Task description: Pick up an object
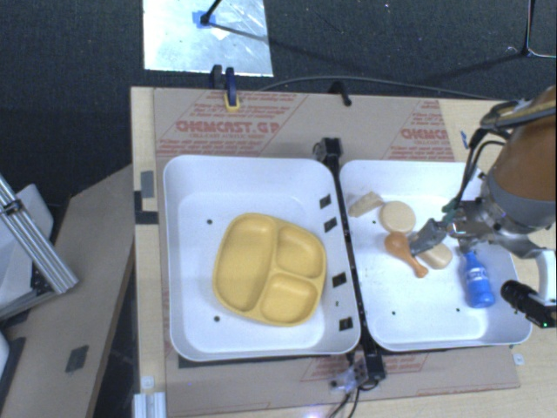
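The right bin (383, 325) holds several small items: a pale wedge (365, 203), a round beige disc (398, 215), an orange spoon-shaped piece (406, 252), a beige lump (439, 257) and a blue bottle (478, 283) lying flat. My gripper (429, 235) reaches in from the right, low over the bin's middle. It sits just above the beige lump and next to the orange piece, partly hiding the lump. I see nothing lifted off the bin floor.
The left bin (191, 233) holds a yellow divided plate (270, 268). A black divider (341, 242) runs between the bins. The arm's grey body with its orange band (526, 159) hangs over the right bin's far right side.
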Tool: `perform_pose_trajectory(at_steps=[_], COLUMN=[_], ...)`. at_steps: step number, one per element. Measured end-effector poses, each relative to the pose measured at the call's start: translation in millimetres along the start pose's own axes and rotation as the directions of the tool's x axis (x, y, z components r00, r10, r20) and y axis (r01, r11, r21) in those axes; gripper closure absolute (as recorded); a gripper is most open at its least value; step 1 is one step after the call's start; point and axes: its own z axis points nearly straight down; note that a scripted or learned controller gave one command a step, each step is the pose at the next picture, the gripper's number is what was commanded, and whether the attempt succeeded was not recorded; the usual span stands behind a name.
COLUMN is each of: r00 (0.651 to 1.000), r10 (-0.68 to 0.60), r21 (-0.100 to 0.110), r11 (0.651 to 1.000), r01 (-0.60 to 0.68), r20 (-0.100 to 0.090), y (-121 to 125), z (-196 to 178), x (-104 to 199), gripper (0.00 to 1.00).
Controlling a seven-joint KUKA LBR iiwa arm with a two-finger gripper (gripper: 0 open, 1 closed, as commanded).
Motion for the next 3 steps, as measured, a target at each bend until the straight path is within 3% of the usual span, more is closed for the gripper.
perform_pose_trajectory(at_steps=[1,3], r00=[1.000,1.000], r10=[-0.002,0.000], r21=[-0.010,-0.006], r11=[1.000,1.000], r01=[0.002,0.000], r20=[0.001,0.000], y=[2.1,13.9], z=[-4.7,102.3], x=[0.1,7.6], gripper=[0.00,0.00])
